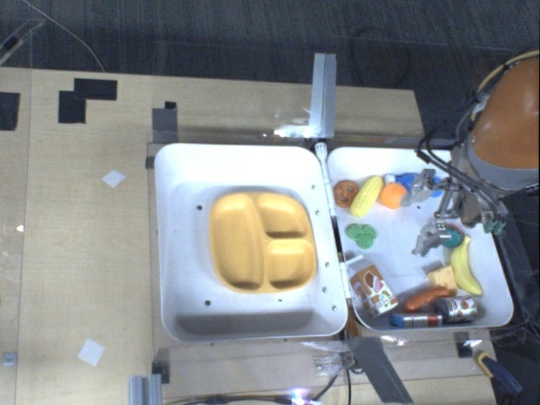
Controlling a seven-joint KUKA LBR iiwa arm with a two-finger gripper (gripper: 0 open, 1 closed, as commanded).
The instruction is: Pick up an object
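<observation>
The right bin (498,310) holds several toy foods: a brown round piece (344,193), a corn cob (367,196), an orange (392,195), a blue item (407,180), a green leafy piece (364,235), a banana (465,267), a teal piece (456,240), a cheese wedge (441,278), a snack box (374,288), a red sausage (428,297), a marker (416,319) and a dark can (459,310). My gripper (429,241) hangs over the bin's middle right, just left of the teal piece and banana. Nothing shows between its fingers.
The left bin (173,226) carries a yellow divided tray (260,240). A metal post (323,95) stands behind the seam between the bins. The arm's orange band (509,121) and cables reach in over the right bin's far right corner.
</observation>
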